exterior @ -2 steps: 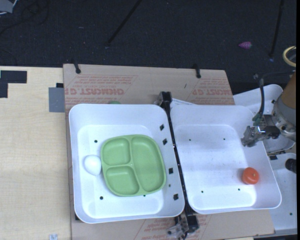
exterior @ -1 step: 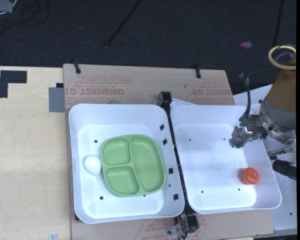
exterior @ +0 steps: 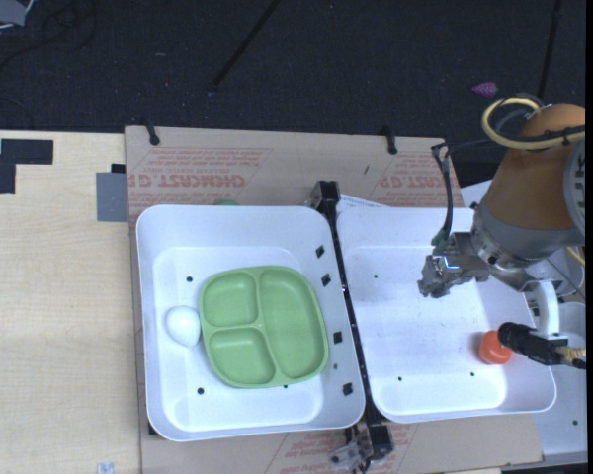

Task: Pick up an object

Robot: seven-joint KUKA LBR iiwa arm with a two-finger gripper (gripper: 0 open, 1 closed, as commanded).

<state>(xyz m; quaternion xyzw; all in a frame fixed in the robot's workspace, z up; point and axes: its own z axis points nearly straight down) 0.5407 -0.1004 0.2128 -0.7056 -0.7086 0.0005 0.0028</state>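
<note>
Bins sit side by side on the bench point(exterior: 49, 314), so the arm can reach into both. The left bin point(exterior: 156, 255) holds a green plate point(exterior: 262, 324) with three parts. The plate lies flat and takes up most of the floor there. A white ball point(exterior: 182, 325) rests against the plate's left edge, between the plate and the bin wall. I think the plate stops it from rolling.

The right bin point(exterior: 405, 363) holds a small orange thing point(exterior: 491, 348). It lies near that bin's lower right corner in the view, well apart from the plate and the ball. It is too small to say what it is.

The arm point(exterior: 529, 181) comes in from the right and leans over the right bin. Its pincer point(exterior: 435, 277) hangs over a bare bit of that bin's floor, near the middle. The orange thing is off to one side of it, not under it. I cannot tell how far the pincer is open, because it looks like a dark lump from up here. I see nothing held in it.

So nothing is picked up yet, I think. The orange thing is the nearest one to take. It is small and close to the wall, so the pincer would need to come down right over it. The plate looks too wide and flat for an easy grab.
</note>
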